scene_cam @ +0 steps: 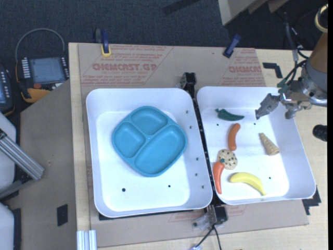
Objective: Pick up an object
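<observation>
The gripper (277,106) is seen over the upper right part of the right bin (296,189), its two fingers spread apart and nothing held between them. The pepper (229,115), a small dark green curved piece, lies just to the left of the gripper and is judged the nearest thing to be picked; its long axis runs roughly left to right, slightly tilted. Below the pepper the sausage (233,137) is set, orange-red, smooth and rounded at both ends, its long axis nearly up and down. The cone (269,144), tan with a ribbed surface, lies below the gripper and to the right of the sausage, its tip pointed up and left. Further below the pepper a round speckled cookie (227,159) is found, touching a slim orange carrot (218,176), and a glossy yellow banana (248,182) is curved near the bin's lower edge (all look like moulded plastic toys). Well left of the pepper, in the left bin (104,191), a blue divided plate (149,140) with three compartments rests.
</observation>
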Robot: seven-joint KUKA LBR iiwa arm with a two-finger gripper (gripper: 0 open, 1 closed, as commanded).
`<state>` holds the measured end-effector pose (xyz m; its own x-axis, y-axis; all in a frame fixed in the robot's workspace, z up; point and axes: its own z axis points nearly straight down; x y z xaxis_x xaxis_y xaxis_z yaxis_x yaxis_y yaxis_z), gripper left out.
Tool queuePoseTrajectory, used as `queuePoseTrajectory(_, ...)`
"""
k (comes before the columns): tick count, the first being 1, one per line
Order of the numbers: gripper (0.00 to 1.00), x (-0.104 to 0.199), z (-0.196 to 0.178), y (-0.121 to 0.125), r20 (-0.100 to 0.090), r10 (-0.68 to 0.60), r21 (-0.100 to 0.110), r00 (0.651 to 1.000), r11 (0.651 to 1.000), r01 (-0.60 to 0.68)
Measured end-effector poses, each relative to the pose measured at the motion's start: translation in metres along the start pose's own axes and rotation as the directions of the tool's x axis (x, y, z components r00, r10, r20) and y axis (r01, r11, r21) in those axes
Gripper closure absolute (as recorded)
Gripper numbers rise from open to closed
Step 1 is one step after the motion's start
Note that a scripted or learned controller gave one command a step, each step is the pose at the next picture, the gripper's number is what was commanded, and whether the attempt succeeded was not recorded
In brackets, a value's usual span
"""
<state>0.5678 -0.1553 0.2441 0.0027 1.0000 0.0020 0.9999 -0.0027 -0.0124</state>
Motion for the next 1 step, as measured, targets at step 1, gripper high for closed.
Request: queuePoseTrajectory(1, 0.0, 0.0004, -0.007, 0.0024, 0.002, -0.003, -0.013, 1.0, 1.0, 0.003)
